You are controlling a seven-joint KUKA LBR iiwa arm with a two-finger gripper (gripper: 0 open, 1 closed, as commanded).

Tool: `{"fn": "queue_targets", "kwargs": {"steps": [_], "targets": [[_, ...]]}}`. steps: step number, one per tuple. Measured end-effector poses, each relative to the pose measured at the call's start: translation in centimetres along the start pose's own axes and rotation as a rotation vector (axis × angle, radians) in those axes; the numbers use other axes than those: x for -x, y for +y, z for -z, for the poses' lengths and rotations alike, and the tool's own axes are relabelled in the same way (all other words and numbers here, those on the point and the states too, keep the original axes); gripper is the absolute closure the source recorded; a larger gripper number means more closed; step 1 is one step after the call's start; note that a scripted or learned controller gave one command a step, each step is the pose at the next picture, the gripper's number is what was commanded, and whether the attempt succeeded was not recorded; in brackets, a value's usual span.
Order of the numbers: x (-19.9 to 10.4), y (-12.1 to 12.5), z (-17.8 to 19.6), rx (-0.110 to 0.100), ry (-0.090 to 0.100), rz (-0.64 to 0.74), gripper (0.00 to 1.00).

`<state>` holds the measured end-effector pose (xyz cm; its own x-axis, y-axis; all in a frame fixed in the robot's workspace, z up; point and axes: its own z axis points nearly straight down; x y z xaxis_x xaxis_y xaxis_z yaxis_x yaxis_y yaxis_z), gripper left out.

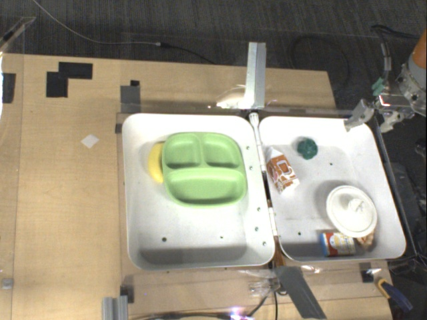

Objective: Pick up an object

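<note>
Camera view: my tool (383, 105) sits at the far right, just outside the upper right corner of the right bin (380, 179), above the dark floor rather than over the bin's contents. From here I cannot tell how far it is open, and I see nothing held in it.

The things I could pick lie in the two white bins on the desk (60, 199). In the right bin, a small dark green ball (307, 148) rests near the back wall, apart from everything else. A crumpled snack packet (281, 171), white with orange-brown print, lies against the left wall, close to the divider between the bins. A white round cup or lid (351, 209) stands toward the front right, and just in front of it a small can (340, 243) with a blue and red label lies on its side near the front wall, touching or nearly touching the white piece.

In the left bin (140, 232), a green divided plate (202, 167) lies flat toward the back, and a yellow object (155, 163) peeks out from beneath its left edge.
</note>
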<state>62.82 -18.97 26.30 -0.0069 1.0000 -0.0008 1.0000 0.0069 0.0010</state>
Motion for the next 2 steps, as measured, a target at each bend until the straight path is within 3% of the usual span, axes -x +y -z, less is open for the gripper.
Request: {"fn": "queue_targets", "kwargs": {"steps": [1, 2], "targets": [[-2.1, 4.2, -10.2, -0.002, 0.001, -0.087, 0.0], [-7.0, 4.3, -17.8, 0.004, 0.0, -0.139, 0.0]]}}
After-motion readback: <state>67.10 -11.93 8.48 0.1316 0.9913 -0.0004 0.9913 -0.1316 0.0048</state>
